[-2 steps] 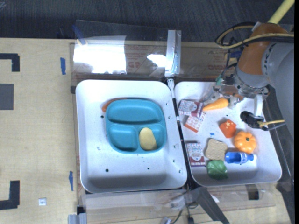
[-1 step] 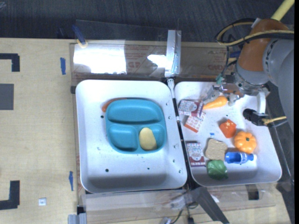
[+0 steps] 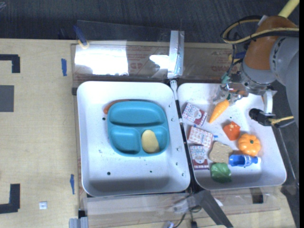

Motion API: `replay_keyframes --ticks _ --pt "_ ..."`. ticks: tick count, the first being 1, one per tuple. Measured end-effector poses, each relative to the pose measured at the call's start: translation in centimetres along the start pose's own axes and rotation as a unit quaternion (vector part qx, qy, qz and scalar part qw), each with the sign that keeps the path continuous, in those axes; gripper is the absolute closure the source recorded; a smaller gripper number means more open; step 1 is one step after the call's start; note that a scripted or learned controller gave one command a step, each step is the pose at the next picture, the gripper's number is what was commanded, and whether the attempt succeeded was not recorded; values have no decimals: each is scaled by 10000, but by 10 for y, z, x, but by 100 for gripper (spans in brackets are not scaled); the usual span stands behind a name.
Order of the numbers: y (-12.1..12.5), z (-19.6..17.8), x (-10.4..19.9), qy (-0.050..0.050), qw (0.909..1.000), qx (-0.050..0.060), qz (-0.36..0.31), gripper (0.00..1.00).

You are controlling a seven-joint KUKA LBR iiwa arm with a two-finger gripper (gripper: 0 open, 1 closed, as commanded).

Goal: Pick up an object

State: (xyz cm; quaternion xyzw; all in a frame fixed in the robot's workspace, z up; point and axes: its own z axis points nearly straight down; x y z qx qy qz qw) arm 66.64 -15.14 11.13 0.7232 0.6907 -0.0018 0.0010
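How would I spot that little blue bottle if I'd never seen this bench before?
Look at the right-hand white bin, the crowded one. Go to its near edge, toward the right corner: the blue bottle lies on its side there, just below the small orange pumpkin and right of a slice of bread. It is the only blue thing in that bin.

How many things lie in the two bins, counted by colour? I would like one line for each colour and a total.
Blue: 2, tray and bottle
Orange: 3, carrot, pumpkin and small block
Yellow: 1, oval piece on the tray
Green: 1, lump
Tan: 1, bread slice
Red-and-white: 3 packets
Total: 11
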Motion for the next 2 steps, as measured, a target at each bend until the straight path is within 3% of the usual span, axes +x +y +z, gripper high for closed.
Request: replay_keyframes --ticks 1,2 --pt "-11 21 28 -6 9884 -26 -1520 100" --pt "-1 -80 82 20 9969 -65 -778 100"
